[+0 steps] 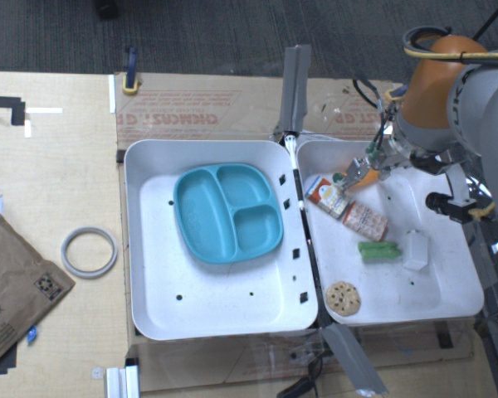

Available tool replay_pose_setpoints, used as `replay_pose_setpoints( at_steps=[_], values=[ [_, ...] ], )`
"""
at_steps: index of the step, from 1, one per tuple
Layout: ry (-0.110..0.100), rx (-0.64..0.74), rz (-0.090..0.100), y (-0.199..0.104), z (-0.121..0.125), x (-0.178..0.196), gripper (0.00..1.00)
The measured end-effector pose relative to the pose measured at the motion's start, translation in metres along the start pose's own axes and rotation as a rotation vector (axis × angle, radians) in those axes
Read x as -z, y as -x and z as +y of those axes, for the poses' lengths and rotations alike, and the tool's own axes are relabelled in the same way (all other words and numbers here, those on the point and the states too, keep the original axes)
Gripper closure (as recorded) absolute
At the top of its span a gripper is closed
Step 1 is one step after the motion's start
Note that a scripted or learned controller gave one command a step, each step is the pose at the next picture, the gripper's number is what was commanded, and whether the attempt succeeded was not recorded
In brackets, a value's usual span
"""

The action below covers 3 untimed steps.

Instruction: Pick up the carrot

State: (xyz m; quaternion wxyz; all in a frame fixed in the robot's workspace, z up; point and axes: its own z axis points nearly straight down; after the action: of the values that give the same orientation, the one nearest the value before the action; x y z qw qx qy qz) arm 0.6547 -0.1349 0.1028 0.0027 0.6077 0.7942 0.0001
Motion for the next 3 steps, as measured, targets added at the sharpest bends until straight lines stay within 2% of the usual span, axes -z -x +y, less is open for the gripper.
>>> replay_pose_setpoints(
  at_steps=[1,2,3],
  values=[
    [-0.001,0.353,0.003,-0.017,-0.014,0.040,0.00],
    [0.006,0.331,-0.005,-0.018,0.012,-0.004,0.00],
    [0.011,0.330,-0.005,-0.018,0.014,0.007,1.00]
  ],
)
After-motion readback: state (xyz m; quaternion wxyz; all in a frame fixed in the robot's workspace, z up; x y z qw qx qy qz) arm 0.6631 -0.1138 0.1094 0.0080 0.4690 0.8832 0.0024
